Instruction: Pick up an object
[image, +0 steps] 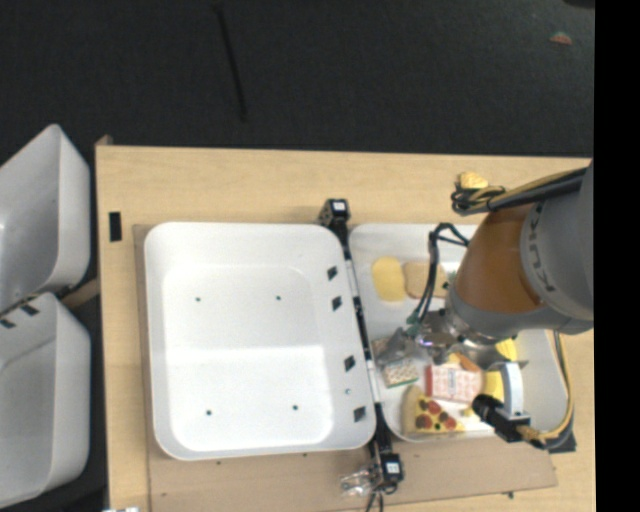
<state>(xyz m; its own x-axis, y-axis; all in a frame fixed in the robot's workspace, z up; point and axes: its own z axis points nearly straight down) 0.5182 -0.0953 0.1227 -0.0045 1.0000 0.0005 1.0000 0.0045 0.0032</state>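
The arm reaches down into the right bin (400, 238), its tool (425, 338) low among the clutter near that bin's left wall; whether it is open or closed I cannot tell. Around it lie a yellow piece (388, 279), a small patterned card (401, 374), a red-and-white packet (452, 383) and a dotted yellow object (432, 414). This looks like the grasping step; next comes a clean lift, with proof that something comes up.

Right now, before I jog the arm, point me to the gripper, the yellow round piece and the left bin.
gripper (412, 340), camera view, on its tip low in the right bin.
yellow round piece (388, 279), camera view, on its middle.
left bin (240, 235), camera view, on its far rim.
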